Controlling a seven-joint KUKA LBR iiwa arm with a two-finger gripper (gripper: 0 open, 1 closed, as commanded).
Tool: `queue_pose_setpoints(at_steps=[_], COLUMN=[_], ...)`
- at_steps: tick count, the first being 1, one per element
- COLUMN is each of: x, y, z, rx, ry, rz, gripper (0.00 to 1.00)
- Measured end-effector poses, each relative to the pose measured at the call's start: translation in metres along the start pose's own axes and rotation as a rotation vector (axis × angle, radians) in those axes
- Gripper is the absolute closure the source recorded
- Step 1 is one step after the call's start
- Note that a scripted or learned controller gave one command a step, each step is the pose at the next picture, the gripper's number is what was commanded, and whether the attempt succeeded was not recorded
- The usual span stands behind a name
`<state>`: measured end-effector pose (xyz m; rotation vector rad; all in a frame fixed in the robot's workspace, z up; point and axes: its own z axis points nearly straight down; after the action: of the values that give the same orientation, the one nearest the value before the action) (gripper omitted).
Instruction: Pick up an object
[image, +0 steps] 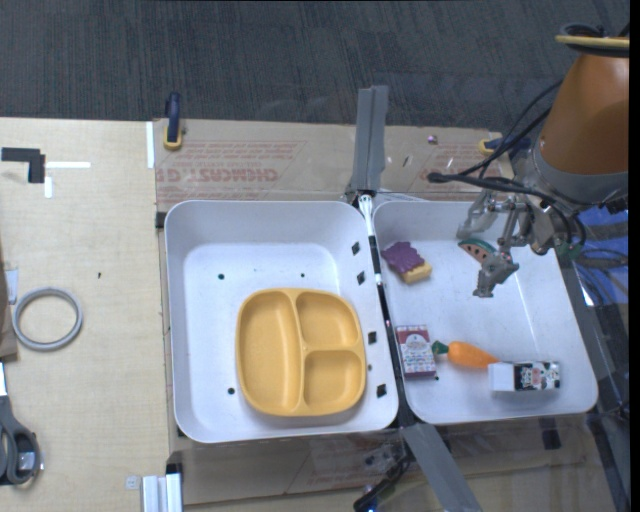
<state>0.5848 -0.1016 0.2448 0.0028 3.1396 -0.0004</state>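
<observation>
My gripper (492, 268) hangs over the upper middle of the right bin (560, 300), lifted off its floor. A small red slice-shaped toy with a green rim (489, 251) sits between the fingers, and the jaws are closed on it. One grey fingertip (487, 285) points down below the toy. On the bin floor lie a purple and yellow block (407, 261) at the upper left, a small red box (414, 351) at the lower left, an orange toy carrot (468, 353) beside the box, and a white and black carton (525, 376) near the front wall.
A yellow divided plate (300, 350) lies in the left bin (200, 300). Cables run from the arm's orange band (600, 100) down to the wrist. On the bench at the left are a grey ring (45, 318) and scissors (15, 455).
</observation>
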Motion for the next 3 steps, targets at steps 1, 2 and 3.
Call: queue_pose_setpoints(at_steps=[1,2,3], x=[0.004,0.09,-0.001], y=[-0.048,-0.071,-0.12], z=[0.145,0.152,0.152], rx=[0.0,0.001,0.001], ry=[0.001,-0.003,-0.003], rz=[0.178,0.208,0.304], gripper=[0.0,0.0,0.0])
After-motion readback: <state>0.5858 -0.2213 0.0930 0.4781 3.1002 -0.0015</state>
